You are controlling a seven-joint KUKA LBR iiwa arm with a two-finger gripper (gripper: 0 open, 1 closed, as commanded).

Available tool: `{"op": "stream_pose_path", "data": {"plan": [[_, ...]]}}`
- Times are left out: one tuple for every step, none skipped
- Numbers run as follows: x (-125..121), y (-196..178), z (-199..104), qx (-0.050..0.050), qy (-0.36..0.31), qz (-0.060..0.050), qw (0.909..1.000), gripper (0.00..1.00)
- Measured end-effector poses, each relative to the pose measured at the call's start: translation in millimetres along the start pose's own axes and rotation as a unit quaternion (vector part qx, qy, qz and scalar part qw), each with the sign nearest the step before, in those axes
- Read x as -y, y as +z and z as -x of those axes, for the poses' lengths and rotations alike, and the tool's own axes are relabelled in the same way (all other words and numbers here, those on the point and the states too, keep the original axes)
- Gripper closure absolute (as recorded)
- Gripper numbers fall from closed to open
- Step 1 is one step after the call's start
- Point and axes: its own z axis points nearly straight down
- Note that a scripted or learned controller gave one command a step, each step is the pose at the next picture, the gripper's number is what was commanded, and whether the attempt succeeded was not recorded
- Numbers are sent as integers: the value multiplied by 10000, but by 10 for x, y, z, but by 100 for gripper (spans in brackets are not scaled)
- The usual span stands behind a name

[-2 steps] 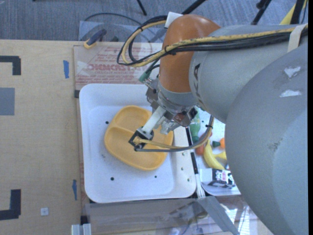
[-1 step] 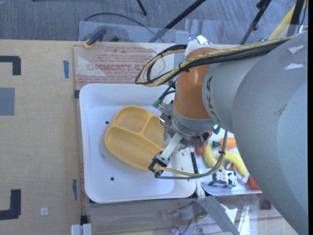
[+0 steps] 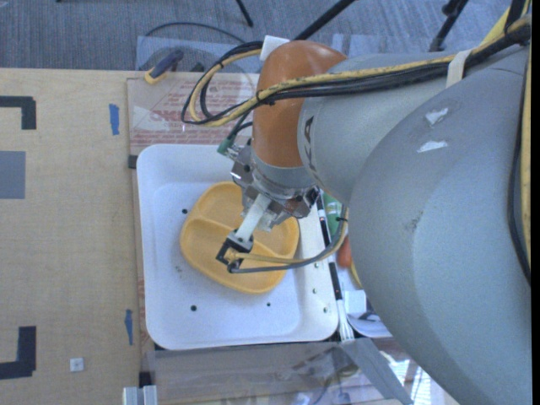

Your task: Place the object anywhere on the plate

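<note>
Plate: yellow, divided into compartments, lying flat near the middle of the white bin, clear of its walls. Directly above the right half, gripper, hung under the grey, orange-banded arm reaching in from the right; open or closed, cannot tell. Around the bin, tan bench with blue tape marks.

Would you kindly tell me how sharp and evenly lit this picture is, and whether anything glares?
Camera view: the yellow divided plate and white bin are sharp and evenly lit; the grey arm, near the lens, looks softer, with small glare patches on its shell.
</note>
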Motion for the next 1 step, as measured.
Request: {"op": "stream_pose_path", "data": {"plan": [[-52,-463,376,-2,-316,3,9995,100]]}}
